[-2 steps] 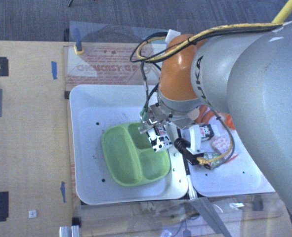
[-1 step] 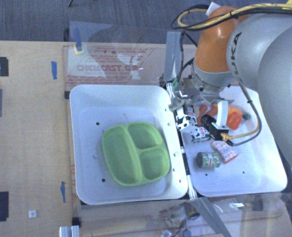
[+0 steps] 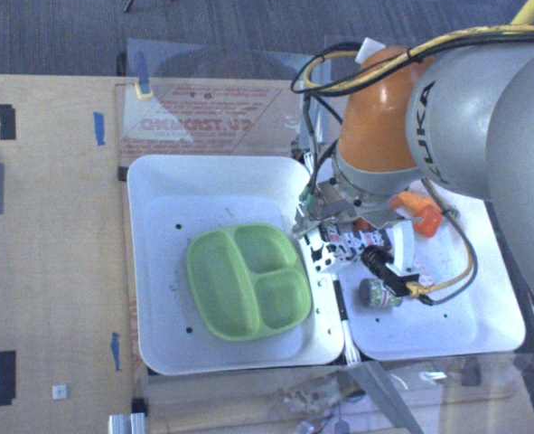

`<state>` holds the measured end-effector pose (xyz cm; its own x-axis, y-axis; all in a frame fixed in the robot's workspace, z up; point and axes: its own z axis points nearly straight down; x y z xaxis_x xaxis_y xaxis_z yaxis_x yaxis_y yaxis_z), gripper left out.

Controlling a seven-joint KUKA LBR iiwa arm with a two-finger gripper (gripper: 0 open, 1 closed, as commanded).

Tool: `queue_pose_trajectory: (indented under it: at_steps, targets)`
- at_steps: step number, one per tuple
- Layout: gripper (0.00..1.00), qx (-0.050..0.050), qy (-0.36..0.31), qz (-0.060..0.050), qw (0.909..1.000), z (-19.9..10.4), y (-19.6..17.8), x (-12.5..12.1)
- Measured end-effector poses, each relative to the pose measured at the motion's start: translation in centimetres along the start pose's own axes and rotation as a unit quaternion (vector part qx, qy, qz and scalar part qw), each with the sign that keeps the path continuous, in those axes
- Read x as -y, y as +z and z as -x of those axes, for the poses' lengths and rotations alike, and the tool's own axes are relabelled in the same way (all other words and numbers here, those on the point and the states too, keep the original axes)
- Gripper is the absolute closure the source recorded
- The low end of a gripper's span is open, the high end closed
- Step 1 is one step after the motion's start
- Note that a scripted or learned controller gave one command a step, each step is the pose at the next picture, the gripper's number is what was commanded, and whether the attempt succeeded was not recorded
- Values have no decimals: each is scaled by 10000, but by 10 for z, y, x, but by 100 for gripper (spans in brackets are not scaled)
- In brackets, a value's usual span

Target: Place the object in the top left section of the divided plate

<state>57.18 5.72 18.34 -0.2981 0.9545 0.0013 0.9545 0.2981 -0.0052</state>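
Note:
A light green divided plate (image 3: 247, 281) with three sections lies in the left white bin (image 3: 158, 197). My gripper (image 3: 337, 240) hangs below the orange wrist band, over the left edge of the right bin (image 3: 483, 324), just right of the plate's upper right rim. The wrist and cables hide most of it. An orange object (image 3: 422, 213) lies in the right bin, partly under the arm. A small greenish round object (image 3: 375, 294) sits below the gripper in the same bin. Nothing lies on the plate.
A clear acrylic sheet (image 3: 203, 120) with red lettering lies behind the left bin. The wooden bench (image 3: 50, 269) stretches to the left with black corner marks and blue tape. A black and yellow cable (image 3: 443, 283) loops over the right bin.

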Motion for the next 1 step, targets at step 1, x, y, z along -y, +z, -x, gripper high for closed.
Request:
queue_pose_trajectory:
  at_steps: [1]
  targets:
    - [100, 16, -540, 28, 9985, 49, -1, -24]
